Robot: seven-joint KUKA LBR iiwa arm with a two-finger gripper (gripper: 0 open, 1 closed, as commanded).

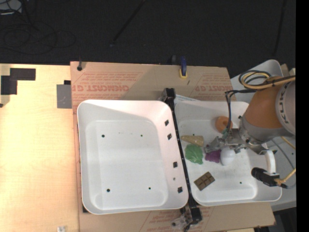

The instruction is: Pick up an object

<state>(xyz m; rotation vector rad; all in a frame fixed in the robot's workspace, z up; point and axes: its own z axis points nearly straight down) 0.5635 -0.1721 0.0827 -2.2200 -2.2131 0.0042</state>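
My claw point(223, 146): low in the right bin point(227, 195), over the clutter; I cannot tell whether it grips anything.
Purple object point(212, 155): just under my claw, touching or nearly so.
White object point(227, 156): beside the purple one, below me.
Green object point(194, 153): left of my claw.
Tan piece point(192, 140): left, slightly farther up.
Orange object point(222, 123): just behind me.
Brown chocolate bar point(203, 180): nearer the front edge, left.
Left bin point(96, 112): well apart, to my left.

Bright overhead light washed the left bin point(125, 153) nearly featureless, with glare toward its upper right; the background above stayed dark, and details looked soft and grainy.
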